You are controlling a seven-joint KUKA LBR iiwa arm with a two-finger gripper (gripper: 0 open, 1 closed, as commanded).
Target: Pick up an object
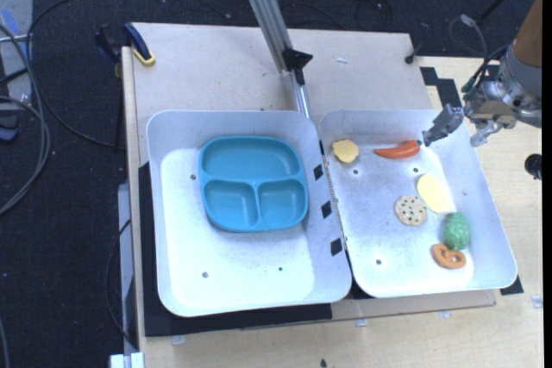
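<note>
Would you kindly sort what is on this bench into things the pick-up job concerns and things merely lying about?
Belongs to the job:
- grey two-finger gripper
- red-orange chili pepper
- small yellow rounded piece
- pale yellow oval piece
- round tan cookie
- green leafy lump
- orange pretzel
- right white bin

Lying about:
- blue three-compartment plate
- left white bin

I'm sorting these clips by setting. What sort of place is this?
Probably a robotics lab: a bench with two white bins, toy food such as a cookie, and loose cables on the dark floor.
</note>
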